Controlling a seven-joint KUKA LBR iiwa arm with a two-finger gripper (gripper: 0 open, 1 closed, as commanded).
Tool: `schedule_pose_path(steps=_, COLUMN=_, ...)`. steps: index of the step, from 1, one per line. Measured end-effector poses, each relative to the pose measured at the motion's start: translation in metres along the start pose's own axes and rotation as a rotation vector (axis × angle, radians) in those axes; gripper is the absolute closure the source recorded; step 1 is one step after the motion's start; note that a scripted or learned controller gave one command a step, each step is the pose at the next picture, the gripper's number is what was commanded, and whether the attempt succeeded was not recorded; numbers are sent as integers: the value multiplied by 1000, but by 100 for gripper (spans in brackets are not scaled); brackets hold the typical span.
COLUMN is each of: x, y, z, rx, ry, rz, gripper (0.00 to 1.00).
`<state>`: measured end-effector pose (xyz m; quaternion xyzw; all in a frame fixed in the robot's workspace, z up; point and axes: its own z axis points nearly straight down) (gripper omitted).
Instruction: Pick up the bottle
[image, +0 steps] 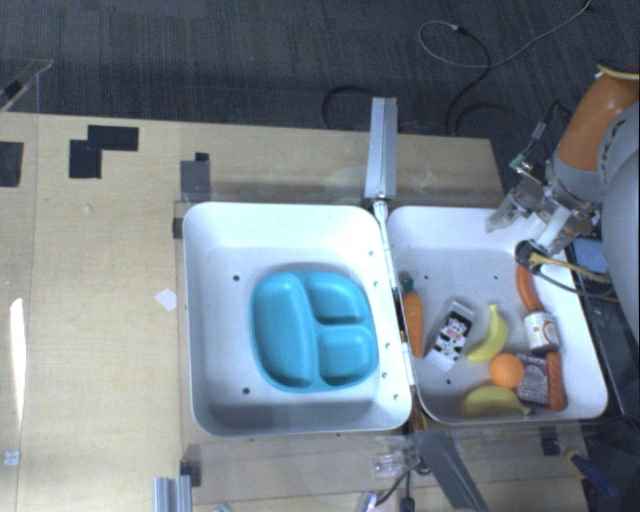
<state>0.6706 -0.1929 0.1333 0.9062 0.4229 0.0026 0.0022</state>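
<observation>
A dark red bottle (542, 380) with a label lies on its side near the front right corner of the right bin (440, 235). It touches an orange (507, 370) and a banana (490, 401). My gripper (530, 222) hangs over the bin's back right corner, well behind the bottle and apart from it. Nothing shows in the gripper.
The right bin also holds a carrot (412, 318), a black-and-white carton (452, 335), a second banana (489, 334), a white can (540, 329) and an orange-red stick (526, 287). A blue divided tray (313, 328) sits in the left bin (215, 300).
</observation>
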Motion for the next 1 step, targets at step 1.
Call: schedule_pose_path(steps=1, x=24, y=-73, z=46, rx=2, ry=2, rz=9, gripper=0)
